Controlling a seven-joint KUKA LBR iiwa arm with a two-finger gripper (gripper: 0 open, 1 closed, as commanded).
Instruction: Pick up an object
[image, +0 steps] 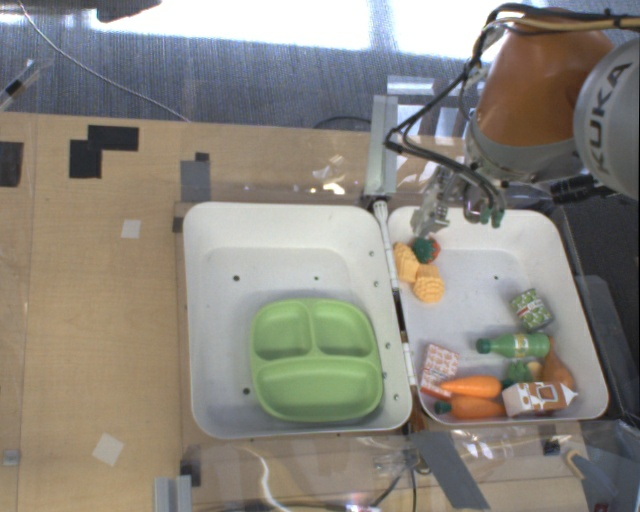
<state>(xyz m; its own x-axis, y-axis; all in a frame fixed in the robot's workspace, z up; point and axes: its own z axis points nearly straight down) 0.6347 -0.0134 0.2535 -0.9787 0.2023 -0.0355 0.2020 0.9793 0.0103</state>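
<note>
A pale wooden table (90, 330) carries two shallow white bins side by side, with a dark ribbed floor beyond its far edge. The left bin (220, 250) holds one green divided plate (315, 360). The right bin (500, 270) holds the toy food: two orange carrots (470, 396), one green bottle (515, 346), one small white carton (535, 398), one green can (532, 310), one pink-and-white packet (438, 362), and two yellow corn pieces (418, 274) near its far left corner. The grey arm (540, 90) reaches in from the right. Its end effector (428, 240) hangs over the corn, just above a small red-and-green item (426, 249); whether it is open or closed cannot be told.
</note>
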